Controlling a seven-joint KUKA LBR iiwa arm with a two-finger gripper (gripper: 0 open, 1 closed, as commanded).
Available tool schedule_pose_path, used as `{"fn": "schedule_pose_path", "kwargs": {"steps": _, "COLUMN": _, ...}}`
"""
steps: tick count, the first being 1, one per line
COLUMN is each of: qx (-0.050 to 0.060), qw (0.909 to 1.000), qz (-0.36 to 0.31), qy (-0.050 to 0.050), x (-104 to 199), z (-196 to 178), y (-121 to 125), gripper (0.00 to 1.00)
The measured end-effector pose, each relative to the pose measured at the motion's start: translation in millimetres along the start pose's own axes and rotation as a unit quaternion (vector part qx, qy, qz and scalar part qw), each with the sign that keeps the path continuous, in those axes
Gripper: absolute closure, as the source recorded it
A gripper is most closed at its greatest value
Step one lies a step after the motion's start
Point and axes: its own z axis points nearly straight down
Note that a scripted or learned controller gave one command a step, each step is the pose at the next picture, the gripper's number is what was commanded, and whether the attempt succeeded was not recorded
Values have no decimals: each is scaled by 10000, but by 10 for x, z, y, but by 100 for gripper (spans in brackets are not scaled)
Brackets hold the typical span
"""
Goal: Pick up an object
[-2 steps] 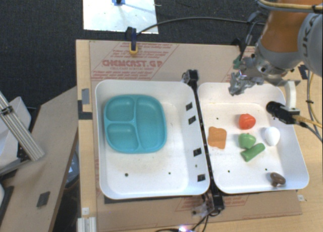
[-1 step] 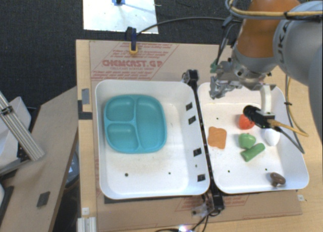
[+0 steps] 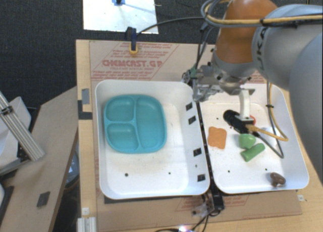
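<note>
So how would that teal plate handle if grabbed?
The teal plate looks stiff and light, probably plastic. Lying flat in the left bin, it would likely slide when pushed, not tip. Its low rim may be hard to pinch.

Bright, even overhead light; faint soft shadows; overall slightly blurry, grainy.

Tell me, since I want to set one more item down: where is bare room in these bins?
Left bin: wide bare strip in front of the teal plate, narrower one right of the plate. Right bin: crowded mid-bin by the orange piece and green pieces; bare along the near edge, left of the brown lump.
</note>
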Motion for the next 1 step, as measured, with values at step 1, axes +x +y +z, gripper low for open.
{"fn": "schedule_pose_path", "kwargs": {"steps": 1, "qx": -2, "qw": 10000, "qz": -4, "qy": 3, "x": 420, "z": 3, "y": 54, "gripper": 100}}
